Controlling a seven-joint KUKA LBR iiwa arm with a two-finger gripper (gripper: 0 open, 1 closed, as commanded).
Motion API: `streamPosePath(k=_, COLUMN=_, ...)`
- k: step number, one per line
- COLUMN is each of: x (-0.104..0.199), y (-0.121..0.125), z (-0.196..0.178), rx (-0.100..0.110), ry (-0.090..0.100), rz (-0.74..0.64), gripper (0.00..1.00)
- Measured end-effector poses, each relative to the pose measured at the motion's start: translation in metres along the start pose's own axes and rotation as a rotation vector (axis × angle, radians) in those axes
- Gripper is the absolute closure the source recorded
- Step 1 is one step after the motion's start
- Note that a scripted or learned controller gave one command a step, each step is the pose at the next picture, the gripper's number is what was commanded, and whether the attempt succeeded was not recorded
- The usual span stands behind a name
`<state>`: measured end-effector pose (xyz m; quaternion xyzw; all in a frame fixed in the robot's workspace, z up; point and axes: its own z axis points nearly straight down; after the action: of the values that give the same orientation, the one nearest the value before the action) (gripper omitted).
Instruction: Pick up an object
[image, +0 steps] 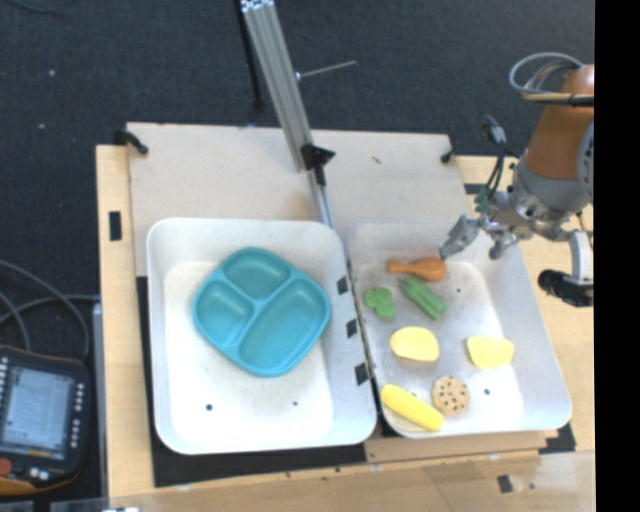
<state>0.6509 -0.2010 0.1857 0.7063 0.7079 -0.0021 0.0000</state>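
Note:
My gripper (479, 241) hangs over the far edge of the right bin (527, 330), its two fingers spread open with nothing between them. A brown drumstick (418, 267) lies just down-left of the left fingertip (456, 242), apart from it. Further in lie a green pickle (424, 298), a small green piece (378, 300), two yellow pieces (414, 344) (490, 351), a chocolate-chip cookie (451, 395) and a long yellow item (411, 408) at the near edge.
The left bin (180, 400) holds a blue divided plate (262, 310). A slanted metal rail (290, 100) runs from the top down to the gap between the bins. A tablet (35, 410) sits off the bench at lower left.

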Motion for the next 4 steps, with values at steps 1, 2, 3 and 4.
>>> streamPosePath(k=1, x=0.003, y=-0.01, z=0.052, rx=0.002, ry=0.001, rz=0.002, gripper=0.0)
streamPosePath(k=2, x=0.003, y=-0.008, z=0.037, rx=-0.008, ry=0.0, rz=0.001, gripper=1.0)
streamPosePath(k=3, x=0.011, y=-0.001, z=-0.019, rx=-0.011, ry=0.002, rz=-0.001, gripper=1.0)
streamPosePath(k=4, x=0.01, y=0.0, z=-0.062, rx=-0.009, ry=0.002, rz=-0.002, gripper=1.0)
